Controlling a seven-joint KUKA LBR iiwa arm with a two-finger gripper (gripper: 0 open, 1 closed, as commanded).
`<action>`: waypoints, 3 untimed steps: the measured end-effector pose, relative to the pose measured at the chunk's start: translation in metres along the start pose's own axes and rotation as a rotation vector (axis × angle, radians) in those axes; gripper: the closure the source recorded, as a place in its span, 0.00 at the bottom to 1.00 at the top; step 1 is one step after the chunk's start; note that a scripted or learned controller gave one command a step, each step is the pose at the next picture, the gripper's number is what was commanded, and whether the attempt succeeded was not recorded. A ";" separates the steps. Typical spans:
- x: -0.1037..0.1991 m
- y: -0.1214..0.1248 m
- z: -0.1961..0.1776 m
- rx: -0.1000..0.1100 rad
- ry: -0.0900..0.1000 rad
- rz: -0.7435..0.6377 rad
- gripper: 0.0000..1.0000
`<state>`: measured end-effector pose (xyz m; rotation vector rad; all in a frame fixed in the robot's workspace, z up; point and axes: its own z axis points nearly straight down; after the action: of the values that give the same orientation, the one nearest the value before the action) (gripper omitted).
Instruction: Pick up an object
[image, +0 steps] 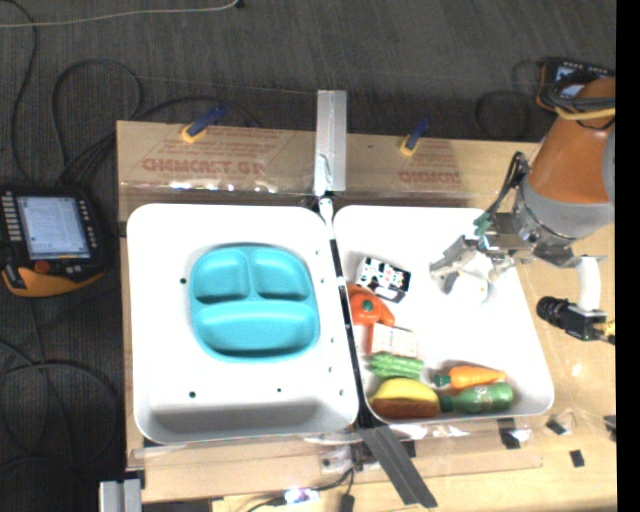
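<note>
The pincer (466, 272) hangs over the right bin (520, 330), near its far right part. Its two fingers (446, 266) are spread apart, and nothing sits between them. White bin floor lies under it.

Just to the left of the pincer is a small black and white box (384, 277). Down and to the left of the pincer is an orange carton (367, 308), leaning by the wall between the two bins. Below that is a flat pale card with red marks (395, 343).

Well below the pincer, along the near edge of the bin, toys lie close together: a yellow and red fruit (405, 396), a carrot (474, 377) and a green veggie (478, 398). The carrot touches the green veggie.

Far to the left of the pincer is the left bin (160, 400). A blue tray with parts (254, 301) lies in it.

Both bins sit on the worktop (590, 420).
</note>
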<state>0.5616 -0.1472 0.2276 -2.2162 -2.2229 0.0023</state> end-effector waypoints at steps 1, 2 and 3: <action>-0.030 0.044 0.075 0.000 -0.003 -0.041 0.00; -0.062 0.067 0.132 -0.008 0.001 -0.051 0.00; -0.061 0.067 0.124 -0.006 0.000 -0.053 1.00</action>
<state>0.6284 -0.2079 0.1035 -2.1597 -2.2836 -0.0050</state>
